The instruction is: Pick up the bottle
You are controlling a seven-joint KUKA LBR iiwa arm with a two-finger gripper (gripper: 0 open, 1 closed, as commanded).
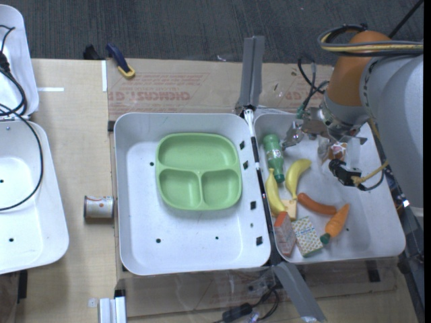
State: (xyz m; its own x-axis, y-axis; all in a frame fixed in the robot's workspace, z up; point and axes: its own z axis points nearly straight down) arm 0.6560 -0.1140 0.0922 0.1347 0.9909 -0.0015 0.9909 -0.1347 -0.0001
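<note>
**Green bottle lies at the left edge of the right bin, tool hanging above the bin's far end**

The tabletop (74, 79) carries a brown cardboard sheet (182, 89) with red print, reversed from this angle and too faint to read with confidence.

Two white bins sit side by side. The left bin (135, 241) holds one pale green divided plate (199, 170) with three compartments. The right bin (377, 241) holds the small items.

The grey arm (397, 106) with its orange band reaches in from the right. Its tool (316, 132) hangs over the far part of the right bin, near the bottle's cap end but apart from it. Nothing shows between its fingers, and how wide they stand I cannot tell among the cables and brackets.

Counted in the right bin: one green bottle (273, 151), lying on its side against the left wall, its label unreadable; two yellow bananas (296, 175), one just beside the bottle's lower end; two orange carrots (318, 204); two small packets (307, 235) at the near end, print too small to read.

On the tabletop left of the bins lies one small can (99, 207).
</note>
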